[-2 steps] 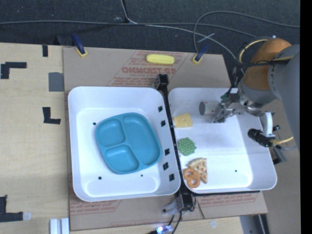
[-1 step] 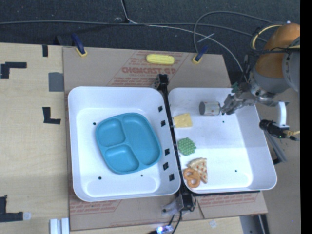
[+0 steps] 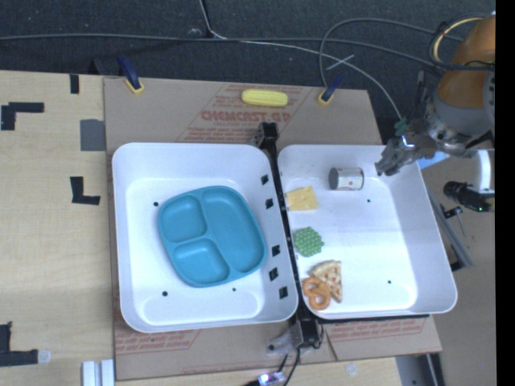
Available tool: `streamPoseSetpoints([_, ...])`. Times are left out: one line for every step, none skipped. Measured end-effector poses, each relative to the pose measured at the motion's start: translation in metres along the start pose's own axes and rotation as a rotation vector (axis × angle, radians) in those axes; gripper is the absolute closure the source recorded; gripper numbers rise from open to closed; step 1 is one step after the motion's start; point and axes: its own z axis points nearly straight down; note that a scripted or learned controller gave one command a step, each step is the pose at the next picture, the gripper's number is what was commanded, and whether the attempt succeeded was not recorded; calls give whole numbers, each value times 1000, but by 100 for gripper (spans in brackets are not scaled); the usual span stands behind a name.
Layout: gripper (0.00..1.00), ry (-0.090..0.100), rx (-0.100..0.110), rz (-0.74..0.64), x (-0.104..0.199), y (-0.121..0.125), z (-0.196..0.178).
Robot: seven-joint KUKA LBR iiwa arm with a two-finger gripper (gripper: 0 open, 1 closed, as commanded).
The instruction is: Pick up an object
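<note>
**Arm poised at the right bin's far corner**

Camera view: the gripper [image 3: 392, 158] hangs over the right bin's [image 3: 402, 240] upper right rim; whether its jaws are released or clenched, I cannot tell. Just beside it, apart, a small grey cylinder [image 3: 347, 179] lies inside. A blue divided plate [image 3: 211, 235] fills the left bin [image 3: 133, 215].

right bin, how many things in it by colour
yellow: 1, the cheese-like square
green: 1, the bumpy round piece
orange-tan: 1, the pretzels
grey-white: 1, the small can on its side
total: 4
</note>
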Motion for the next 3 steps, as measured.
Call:
streamPoseSetpoints([100,-1,-2,-1,3,4,-64])
streamPoseSetpoints([100,2,4,-4,56,4,-65])
streamPoseSetpoints([100,3,6,-4,105,1,-57])
